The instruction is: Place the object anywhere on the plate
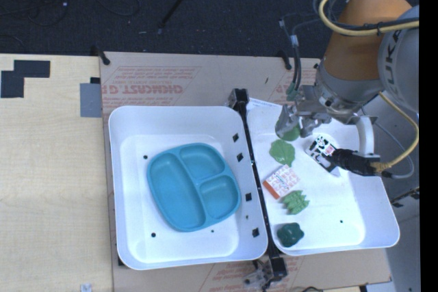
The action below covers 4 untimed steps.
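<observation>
A blue divided plate [192, 185] lies in the left white bin [130, 147]. In the right bin [369, 215] lie a light green leaf-shaped piece [282, 151], a small red and white packet [281, 182], a green spiky toy [295, 201] and a dark green pepper-like toy [290, 234]. My gripper [291, 128] hangs over the right bin's far left part, just above the light green piece. A pale green bit shows at its tip, but I cannot tell whether that is held.
A black and white tag [321, 147] sits on the arm's side bracket over the right bin. A black divider [248, 167] separates the two bins. Cardboard [171, 82] lies under the bins, and a wooden bench top [48, 181] spreads to the left.
</observation>
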Each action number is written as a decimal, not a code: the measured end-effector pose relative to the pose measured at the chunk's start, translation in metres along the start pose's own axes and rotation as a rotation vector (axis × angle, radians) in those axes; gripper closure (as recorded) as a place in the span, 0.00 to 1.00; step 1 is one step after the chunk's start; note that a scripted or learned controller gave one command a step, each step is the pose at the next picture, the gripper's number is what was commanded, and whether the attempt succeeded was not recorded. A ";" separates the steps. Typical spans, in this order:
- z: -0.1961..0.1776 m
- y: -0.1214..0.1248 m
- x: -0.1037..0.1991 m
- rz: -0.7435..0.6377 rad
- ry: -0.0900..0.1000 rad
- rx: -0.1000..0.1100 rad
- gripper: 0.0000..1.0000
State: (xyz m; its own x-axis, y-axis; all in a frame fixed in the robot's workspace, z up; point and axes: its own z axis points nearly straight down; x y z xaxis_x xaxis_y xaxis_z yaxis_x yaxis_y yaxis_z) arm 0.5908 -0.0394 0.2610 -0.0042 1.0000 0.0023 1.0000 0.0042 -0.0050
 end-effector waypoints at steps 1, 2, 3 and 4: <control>0.019 0.000 0.052 0.000 0.000 0.001 1.00; 0.034 0.003 0.100 0.000 -0.001 0.001 1.00; 0.045 0.005 0.150 0.000 -0.001 0.000 1.00; 0.048 0.016 0.198 0.000 -0.002 -0.002 1.00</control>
State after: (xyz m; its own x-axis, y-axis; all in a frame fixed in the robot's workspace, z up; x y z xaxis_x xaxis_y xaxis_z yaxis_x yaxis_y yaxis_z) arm 0.6057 0.1586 0.2135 -0.0044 1.0000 0.0005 1.0000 0.0044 -0.0027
